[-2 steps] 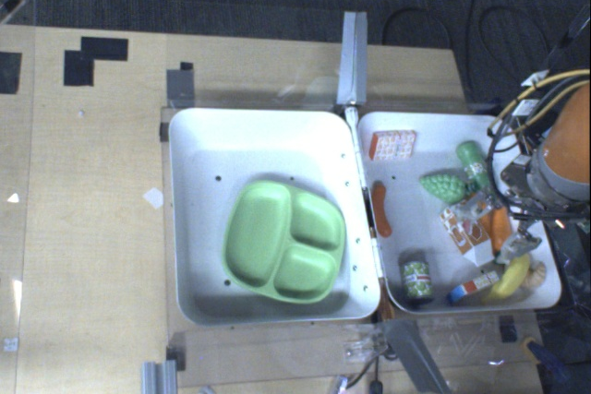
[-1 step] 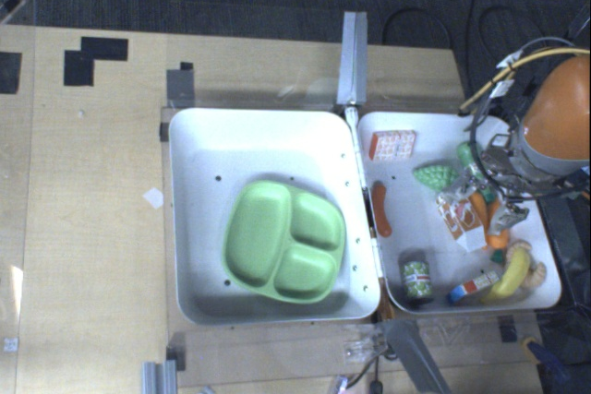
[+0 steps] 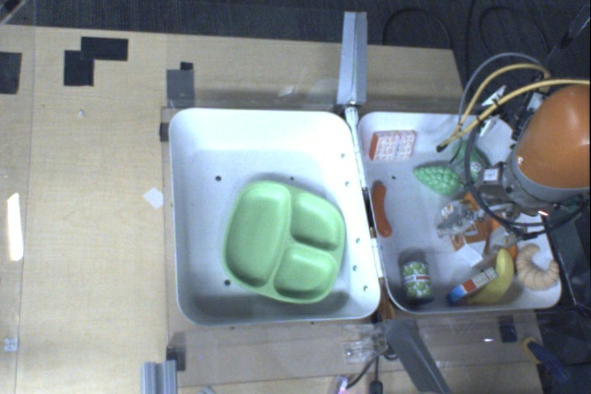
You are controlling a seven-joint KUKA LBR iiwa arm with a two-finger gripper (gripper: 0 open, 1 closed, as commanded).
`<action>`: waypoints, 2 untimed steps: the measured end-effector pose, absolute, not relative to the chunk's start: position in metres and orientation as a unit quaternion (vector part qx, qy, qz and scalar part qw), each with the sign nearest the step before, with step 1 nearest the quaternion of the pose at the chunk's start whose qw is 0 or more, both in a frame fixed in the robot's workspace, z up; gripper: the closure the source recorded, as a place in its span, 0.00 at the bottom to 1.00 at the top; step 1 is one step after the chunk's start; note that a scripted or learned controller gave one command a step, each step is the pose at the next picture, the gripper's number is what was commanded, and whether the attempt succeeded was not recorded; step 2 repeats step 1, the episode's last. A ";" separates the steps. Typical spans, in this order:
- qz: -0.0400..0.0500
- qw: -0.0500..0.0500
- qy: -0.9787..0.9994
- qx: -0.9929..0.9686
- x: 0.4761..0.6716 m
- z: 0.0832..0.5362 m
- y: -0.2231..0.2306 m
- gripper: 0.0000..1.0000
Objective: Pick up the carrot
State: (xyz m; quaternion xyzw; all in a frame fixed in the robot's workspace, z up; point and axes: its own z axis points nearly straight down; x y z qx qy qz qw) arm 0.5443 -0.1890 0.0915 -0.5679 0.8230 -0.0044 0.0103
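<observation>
The hand [image 3: 459,221] hangs low in the right bin [image 3: 399,277] by a carrot [image 3: 470,235]; its grip can't be made out.

A green divided plate [image 3: 283,241] lay in the left bin [image 3: 194,198], towards its six o'clock side. In the right bin [image 3: 397,189], a red packet [image 3: 392,145] sat at eleven o'clock, a green leafy item [image 3: 436,176] just at its four o'clock. A sausage [image 3: 379,208] lay along the nine o'clock wall. A small can [image 3: 416,279] stood at seven o'clock; a banana [image 3: 500,279] and a croissant [image 3: 536,269] lay at five o'clock.
</observation>
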 end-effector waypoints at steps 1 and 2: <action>-0.008 0.013 0.825 -0.566 0.547 0.105 -0.190 1.00; -0.008 0.013 0.825 -0.566 0.547 0.105 -0.190 1.00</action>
